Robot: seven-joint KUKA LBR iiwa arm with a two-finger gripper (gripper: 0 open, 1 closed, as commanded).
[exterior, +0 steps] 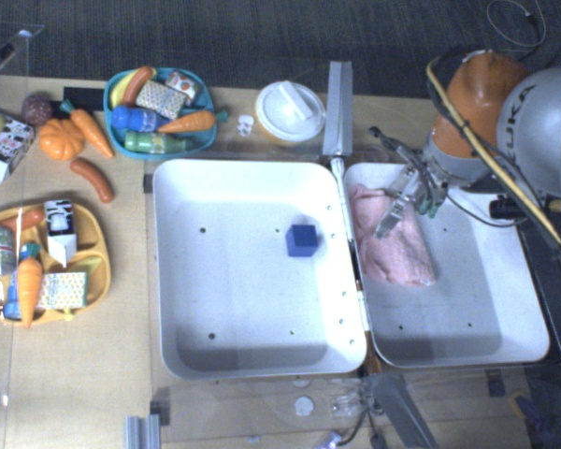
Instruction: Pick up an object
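Clutter of metal brackets [355,410] along the bench's near edge at 6 o'clock, blurry, can't say what they are. 2 shallow white bins side by side above it. Left bin [182,344] holds 1 item: blue cube [302,239], sitting a bit toward 3 o'clock of that bin's centre, well apart from every wall. Right bin [477,335] holds a pink cloth [391,237], crumpled, lying against the bin's 9 o'clock wall and running from its 11 o'clock corner down toward mid-bin.

Arm [533,129] reaches in from 3 o'clock, grey body, orange band [477,87] above the wrist, black and yellow cables looping around it. Gripper [402,206] sits over the 12 o'clock part of the pink cloth, angled toward 7 o'clock; fingers look slightly apart with tips at or on the cloth, but whether they pinch any fabric is not clear, so grip state: can't tell.

Outside the bins, on the bench: white round lid-like dish [291,110] at 12 o'clock, just beside a grey upright post [337,110]. Blue bowl [129,143] at 11 o'clock packed with toy food, incl. a carrot and a blue bottle. Yellow tray [95,251] at 9 o'clock with more toy food and small cartons. Loose between them: orange pumpkin [60,139], a carrot [94,132], a sausage [93,179].
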